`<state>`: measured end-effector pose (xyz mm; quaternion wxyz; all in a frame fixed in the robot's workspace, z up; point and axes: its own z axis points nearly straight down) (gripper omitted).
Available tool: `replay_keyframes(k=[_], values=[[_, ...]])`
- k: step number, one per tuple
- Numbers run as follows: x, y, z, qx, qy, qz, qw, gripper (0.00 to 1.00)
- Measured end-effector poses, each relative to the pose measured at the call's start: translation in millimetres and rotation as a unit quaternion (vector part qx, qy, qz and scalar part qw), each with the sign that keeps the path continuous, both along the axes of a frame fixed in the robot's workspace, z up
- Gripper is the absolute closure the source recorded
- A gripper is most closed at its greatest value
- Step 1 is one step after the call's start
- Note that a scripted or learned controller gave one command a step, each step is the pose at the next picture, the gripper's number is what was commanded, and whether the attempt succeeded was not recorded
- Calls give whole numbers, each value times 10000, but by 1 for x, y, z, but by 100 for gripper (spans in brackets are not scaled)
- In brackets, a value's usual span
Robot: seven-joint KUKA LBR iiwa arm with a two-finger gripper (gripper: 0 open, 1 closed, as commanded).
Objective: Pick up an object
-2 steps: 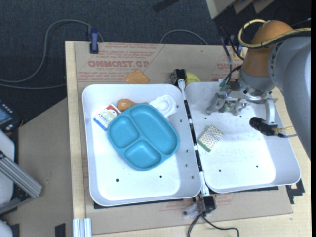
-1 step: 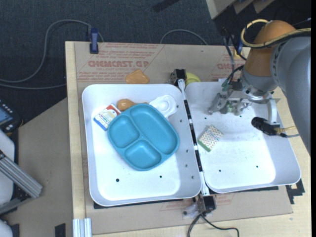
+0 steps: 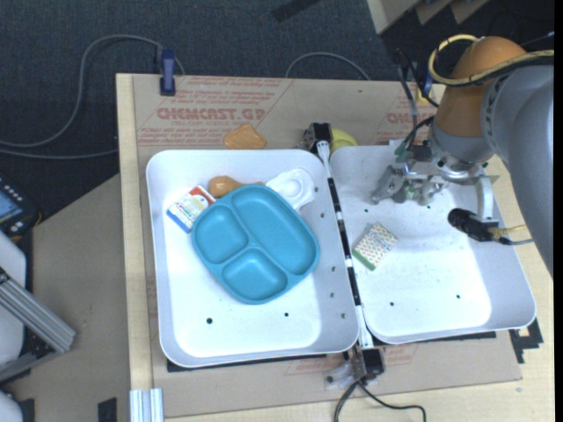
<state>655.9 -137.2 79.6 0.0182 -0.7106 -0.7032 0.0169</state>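
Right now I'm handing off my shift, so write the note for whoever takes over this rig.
Gripper: low over the right bin, at its far end, nothing seen held.
Things: patterned block on that bin's floor, apart from the gripper; blue divided plate and small printed box in the left bin.
Done: nothing picked yet.
Left: grasp and lift one object.

Small pale speckled packet, lying flat, askew, at the left side of the right bin
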Motion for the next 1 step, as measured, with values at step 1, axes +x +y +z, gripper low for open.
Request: replay_keyframes(k=[1], values=[[0, 0, 0, 1, 0, 0, 10000, 0]])
